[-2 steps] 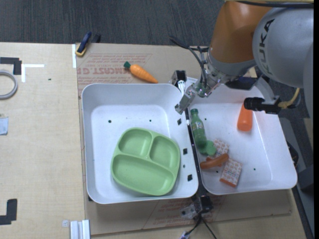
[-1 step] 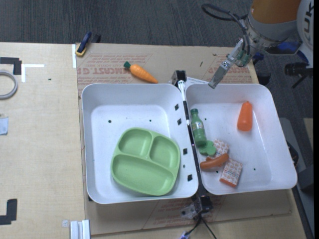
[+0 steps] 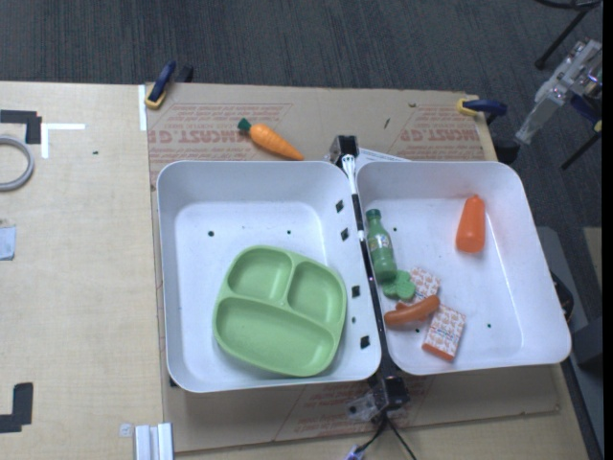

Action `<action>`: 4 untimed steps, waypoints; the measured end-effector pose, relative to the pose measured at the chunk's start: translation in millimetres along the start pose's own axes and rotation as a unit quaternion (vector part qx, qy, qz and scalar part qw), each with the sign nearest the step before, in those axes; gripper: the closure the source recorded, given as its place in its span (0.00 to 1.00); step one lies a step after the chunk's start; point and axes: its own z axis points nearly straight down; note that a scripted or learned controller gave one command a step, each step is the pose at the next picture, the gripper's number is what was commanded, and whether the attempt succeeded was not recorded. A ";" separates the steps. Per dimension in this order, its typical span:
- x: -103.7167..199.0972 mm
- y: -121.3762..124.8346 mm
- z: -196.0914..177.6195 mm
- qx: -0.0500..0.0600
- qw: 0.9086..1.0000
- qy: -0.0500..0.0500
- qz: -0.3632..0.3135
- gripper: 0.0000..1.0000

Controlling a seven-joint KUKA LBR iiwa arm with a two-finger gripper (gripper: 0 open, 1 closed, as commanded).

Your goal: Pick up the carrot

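Carrot, orange plastic with a green top (image 3: 271, 140), lies on the brown cardboard (image 3: 316, 113) at the counter's far edge, just behind the left white bin (image 3: 192, 257).

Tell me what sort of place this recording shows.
Probably a robotics lab bench for pick-and-place trials: two white bins clamped on cardboard, toy food such as a carrot and green bottle, and office carpet behind.

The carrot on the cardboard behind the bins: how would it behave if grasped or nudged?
The carrot looks like a stiff moulded toy, so probably light and rigid. Its round, tapered body lies flat on the cardboard, so a nudge would likely roll it in an arc. The smooth surface may slip.
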 end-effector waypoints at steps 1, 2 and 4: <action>56.0 83.7 72.4 0.000 0.999 0.001 -0.047 0.00; 99.4 130.1 184.7 0.000 0.998 0.001 -0.070 0.00; 132.4 160.5 112.1 0.000 0.977 0.001 -0.213 0.00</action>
